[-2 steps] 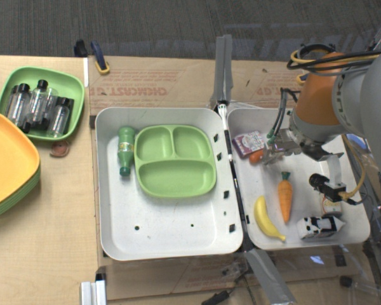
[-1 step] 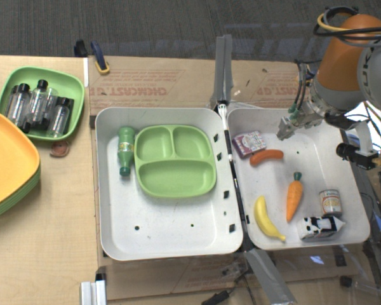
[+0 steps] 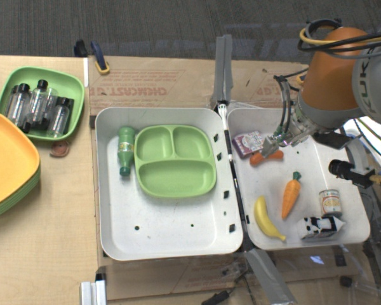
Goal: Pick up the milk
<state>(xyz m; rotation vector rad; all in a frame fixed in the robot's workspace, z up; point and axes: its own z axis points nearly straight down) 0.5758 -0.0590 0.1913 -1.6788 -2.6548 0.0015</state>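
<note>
Arm (image 3: 333, 68): I see it come in from 3 o'clock, grey with its orange band bulking over the upper right bin.
Left bin (image 3: 114, 221): the white tray at centre; it bears the divided plate and a bottle.
Right bin (image 3: 352, 224): the white tray at 3 o'clock of the left one, their walls touching; it bears the milk and the other food items.
Green plate (image 3: 174, 161): three compartments, in the upper half of the left bin.
Cardboard (image 3: 149, 84): at 12 o'clock of the left bin, red print that I read upside down as "CHEWCRAZY", though I am not sure of every letter.
Green bottle (image 3: 125, 150): just beside the plate at its 9 o'clock, long axis running 12 to 6.
Banana (image 3: 267, 219): low in the right bin, at 9 o'clock of the milk.
Carrot (image 3: 291, 196): at 11 o'clock of the milk, green top towards 12.
Milk (image 3: 322, 226): a small black-and-white cow-patterned carton lying on its side in the right bin's 5 o'clock corner; long axis roughly 8 to 2. I can read no writing on it.
Can (image 3: 330, 202): upright, just at 12 o'clock of the milk; its label is too small to read.
Purple pouch (image 3: 247, 143): upper left of the right bin, print unreadable.
Gripper (image 3: 273, 146): low over the bin's 11 o'clock area, well apart from the milk, its tips by a small orange-red item (image 3: 267, 157); I cannot tell how the pincer stands.
</note>
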